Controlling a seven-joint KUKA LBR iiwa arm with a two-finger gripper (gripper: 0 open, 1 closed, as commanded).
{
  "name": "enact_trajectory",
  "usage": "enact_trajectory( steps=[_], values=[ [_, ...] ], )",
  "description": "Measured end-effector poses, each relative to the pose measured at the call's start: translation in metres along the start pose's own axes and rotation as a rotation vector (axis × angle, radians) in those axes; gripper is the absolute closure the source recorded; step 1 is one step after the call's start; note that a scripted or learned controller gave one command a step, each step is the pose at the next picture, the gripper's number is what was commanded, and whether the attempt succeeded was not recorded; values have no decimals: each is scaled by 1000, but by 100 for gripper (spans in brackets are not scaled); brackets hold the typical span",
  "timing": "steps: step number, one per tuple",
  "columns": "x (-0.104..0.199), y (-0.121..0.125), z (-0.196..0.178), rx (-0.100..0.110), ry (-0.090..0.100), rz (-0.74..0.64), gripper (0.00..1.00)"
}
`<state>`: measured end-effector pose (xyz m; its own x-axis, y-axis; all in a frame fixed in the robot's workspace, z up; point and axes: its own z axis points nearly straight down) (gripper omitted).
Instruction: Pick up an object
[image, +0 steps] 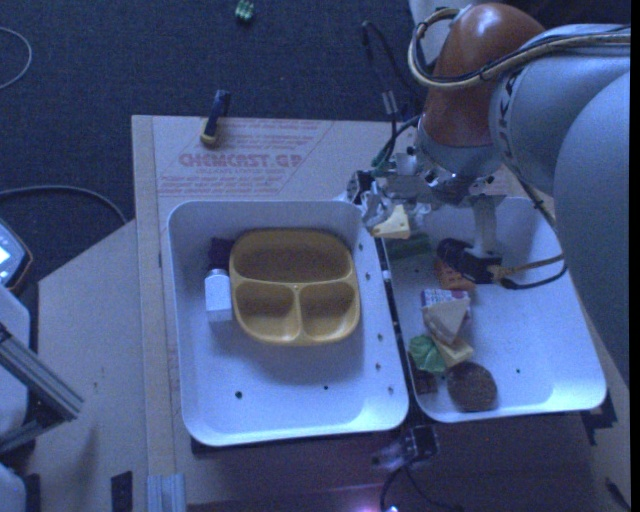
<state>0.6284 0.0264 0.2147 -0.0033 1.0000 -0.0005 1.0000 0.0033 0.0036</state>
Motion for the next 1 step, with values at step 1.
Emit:
enact_trajectory(
  steps=[1],
  values=[
    [-4, -1, -19, -2, 0, 1, 100]
  ],
)
